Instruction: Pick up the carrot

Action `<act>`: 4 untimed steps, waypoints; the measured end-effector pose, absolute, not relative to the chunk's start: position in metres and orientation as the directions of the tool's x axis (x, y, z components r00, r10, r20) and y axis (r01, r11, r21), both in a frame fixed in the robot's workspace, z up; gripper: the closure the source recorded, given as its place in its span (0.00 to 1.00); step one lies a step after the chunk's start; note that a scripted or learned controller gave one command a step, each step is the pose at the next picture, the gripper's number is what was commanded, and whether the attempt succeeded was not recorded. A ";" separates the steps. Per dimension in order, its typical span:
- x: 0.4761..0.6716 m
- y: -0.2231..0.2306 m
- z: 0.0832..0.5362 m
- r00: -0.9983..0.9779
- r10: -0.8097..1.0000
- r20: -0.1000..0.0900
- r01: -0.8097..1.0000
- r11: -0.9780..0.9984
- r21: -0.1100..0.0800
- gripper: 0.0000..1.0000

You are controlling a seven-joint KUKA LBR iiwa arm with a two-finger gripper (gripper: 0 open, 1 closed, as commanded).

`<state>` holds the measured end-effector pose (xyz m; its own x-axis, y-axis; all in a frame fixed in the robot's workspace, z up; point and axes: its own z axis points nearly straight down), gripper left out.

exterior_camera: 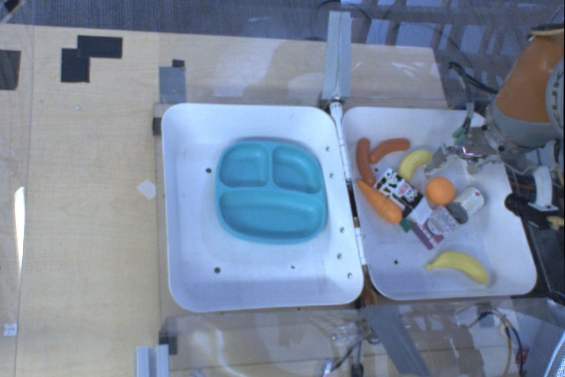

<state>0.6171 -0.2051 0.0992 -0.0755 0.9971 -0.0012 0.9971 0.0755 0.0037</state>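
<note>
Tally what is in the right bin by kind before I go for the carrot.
Carrot: 1
Sausages: 2
Bananas: 2
Orange: 1
Black-and-white cow-patterned carton: 1
Small packaged items, kind unclear: 2
Total: 9

Orange carrot (pixel 380 202), blue divided tray (pixel 269 192), yellow banana (pixel 459 266), white bins (pixel 256 287)
</note>
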 end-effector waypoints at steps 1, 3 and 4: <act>0.583 -0.205 0.088 -0.119 0.993 -0.002 0.993 0.119 0.009 0.00; 0.586 -0.204 0.101 -0.122 0.993 -0.004 0.992 0.122 0.018 1.00; 0.603 -0.205 0.193 -0.157 0.988 -0.004 0.988 0.157 0.009 1.00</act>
